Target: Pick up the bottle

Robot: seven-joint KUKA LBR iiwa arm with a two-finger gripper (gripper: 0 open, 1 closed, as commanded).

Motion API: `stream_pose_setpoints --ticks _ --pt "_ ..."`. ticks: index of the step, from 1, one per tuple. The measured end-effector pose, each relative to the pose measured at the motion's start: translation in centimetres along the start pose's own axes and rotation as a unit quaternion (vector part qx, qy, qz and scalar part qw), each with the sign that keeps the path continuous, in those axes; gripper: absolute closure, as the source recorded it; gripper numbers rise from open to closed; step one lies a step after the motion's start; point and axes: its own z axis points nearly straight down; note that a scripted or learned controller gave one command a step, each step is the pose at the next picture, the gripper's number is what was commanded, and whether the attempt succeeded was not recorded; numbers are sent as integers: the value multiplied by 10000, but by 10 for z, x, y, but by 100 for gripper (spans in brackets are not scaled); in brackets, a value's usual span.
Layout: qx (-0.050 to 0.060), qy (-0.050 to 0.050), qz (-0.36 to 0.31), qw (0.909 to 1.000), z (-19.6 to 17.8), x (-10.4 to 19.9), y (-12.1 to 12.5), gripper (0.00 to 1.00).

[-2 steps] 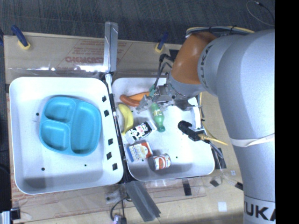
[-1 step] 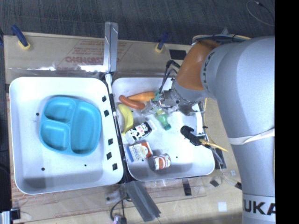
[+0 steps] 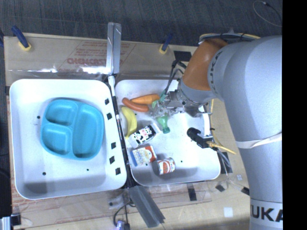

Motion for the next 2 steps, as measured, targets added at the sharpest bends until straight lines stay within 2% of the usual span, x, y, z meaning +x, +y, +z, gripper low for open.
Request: stream_pose_setpoints --ticks 1,2 --pt "-8 0 -878 9961 -23 -2 -13 100" --pt "-26 -8 -413 9991 -140 26 24 100"
